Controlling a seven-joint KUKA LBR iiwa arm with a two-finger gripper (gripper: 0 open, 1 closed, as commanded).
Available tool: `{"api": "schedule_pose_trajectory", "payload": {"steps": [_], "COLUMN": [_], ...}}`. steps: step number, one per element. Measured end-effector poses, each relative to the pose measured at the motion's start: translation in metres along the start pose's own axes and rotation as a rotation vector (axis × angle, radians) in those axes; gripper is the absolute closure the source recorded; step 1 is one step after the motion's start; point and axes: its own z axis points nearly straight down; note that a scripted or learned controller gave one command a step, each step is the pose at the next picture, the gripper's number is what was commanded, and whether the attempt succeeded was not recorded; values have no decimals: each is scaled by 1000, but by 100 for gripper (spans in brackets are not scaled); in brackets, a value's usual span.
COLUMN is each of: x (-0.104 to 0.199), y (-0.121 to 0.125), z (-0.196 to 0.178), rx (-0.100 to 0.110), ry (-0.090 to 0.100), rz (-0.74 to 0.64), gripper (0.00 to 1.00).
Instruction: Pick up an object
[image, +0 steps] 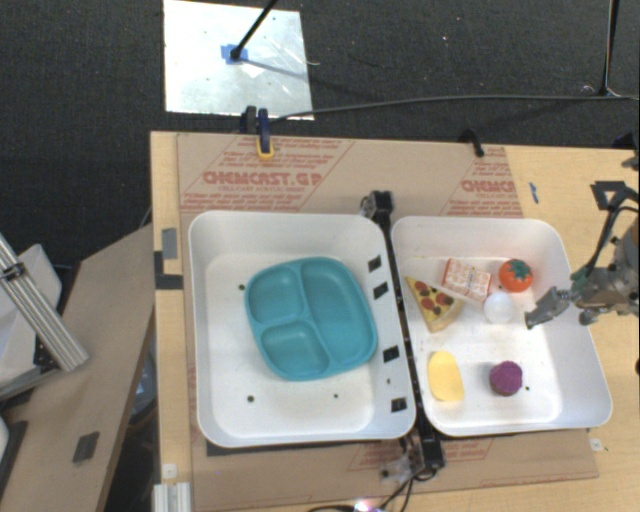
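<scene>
The right bin (575, 395) holds several small items: a pizza slice (432, 303), a red-and-white packet (467, 277), a red tomato (516, 275), a white ball (498, 307), a yellow lump (445, 376) and a purple piece (506, 377). My gripper (565, 312) hovers over that bin's right side, just right of the white ball and above the purple piece. Its two fingers stand apart with nothing between them.
The left bin (215, 300) carries a teal divided plate (310, 318). A black hinge strip (392, 320) runs between the bins. A blue clamp (263, 130) sits at the bench's far edge, and a metal rail (40, 310) lies off to the left.
</scene>
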Motion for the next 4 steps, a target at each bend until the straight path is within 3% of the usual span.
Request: {"api": "schedule_pose_trajectory", "payload": {"steps": [1,2,4], "x": [1,-3,-6], "y": [3,11,20], "z": [-7,52,130], "rx": [-12,-10,-10], "ry": [-3,-2,-2], "rz": [-4,-2,-2], "gripper": [0,0,0]}}
